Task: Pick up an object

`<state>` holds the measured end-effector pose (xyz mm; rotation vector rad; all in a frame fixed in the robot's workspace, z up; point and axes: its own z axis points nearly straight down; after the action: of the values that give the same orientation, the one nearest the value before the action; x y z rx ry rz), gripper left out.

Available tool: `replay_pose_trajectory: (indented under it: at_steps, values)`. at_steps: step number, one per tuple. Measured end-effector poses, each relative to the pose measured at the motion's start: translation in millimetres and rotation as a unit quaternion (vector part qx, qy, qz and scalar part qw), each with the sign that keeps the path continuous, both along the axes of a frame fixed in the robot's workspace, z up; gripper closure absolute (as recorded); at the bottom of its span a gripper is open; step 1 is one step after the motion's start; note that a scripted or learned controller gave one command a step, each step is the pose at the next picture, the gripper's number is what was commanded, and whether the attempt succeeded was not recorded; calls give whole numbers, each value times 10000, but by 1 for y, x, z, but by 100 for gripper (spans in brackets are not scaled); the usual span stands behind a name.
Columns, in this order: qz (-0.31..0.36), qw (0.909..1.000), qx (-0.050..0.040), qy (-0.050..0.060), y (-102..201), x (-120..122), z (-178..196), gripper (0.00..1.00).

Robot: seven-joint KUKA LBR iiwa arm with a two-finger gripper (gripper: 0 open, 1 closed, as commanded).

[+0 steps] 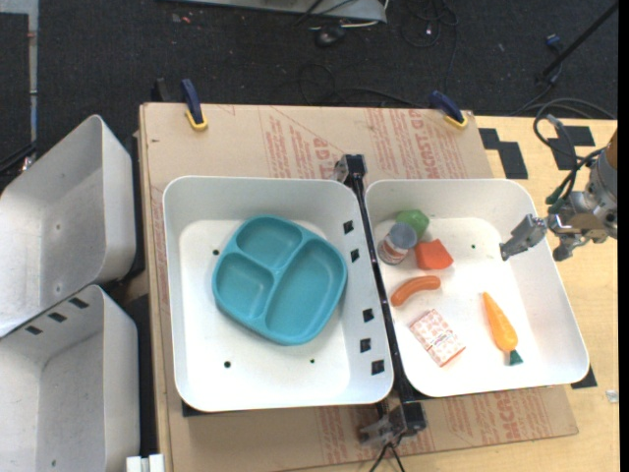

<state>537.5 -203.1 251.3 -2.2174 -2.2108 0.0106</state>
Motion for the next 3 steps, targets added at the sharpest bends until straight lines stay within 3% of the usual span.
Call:
replay_pose_trajectory:
  at_steps: [1,2,3]
  values:
    - [20,10000,-15,-61,1,3,7,0]
    - [14,10000,-6,-36,2,12,-52,0]
    - [2,10000,-6,-36,2,4,-98,0]
